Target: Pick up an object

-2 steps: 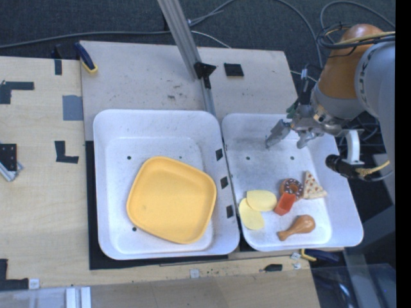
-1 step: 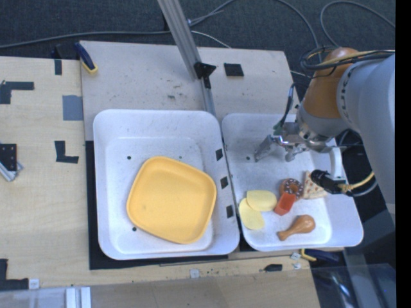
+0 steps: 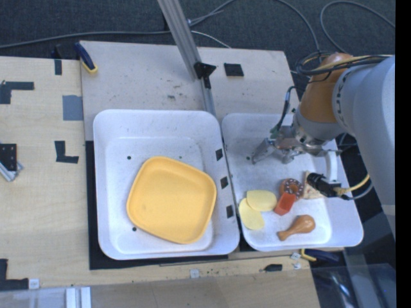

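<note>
We haven't grabbed anything yet: our tool [image 3: 260, 153] hovers spread and empty in the right bin [image 3: 241, 130], with the chicken drumstick [image 3: 297, 226] and yellow slices [image 3: 257, 205] lying nearer us.

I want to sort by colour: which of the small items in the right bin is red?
The small red block, beside the upper pale yellow disc. The discs are yellow and the drumstick-shaped piece is brown-orange.

A pale wooden bench top [image 3: 38, 191] marked with dark tape squares [image 3: 72, 107] meets dark grey carpet [image 3: 96, 8] along its far edge, where black cables [image 3: 257, 5] trail and a slanted aluminium rail [image 3: 183, 27] rises.
</note>
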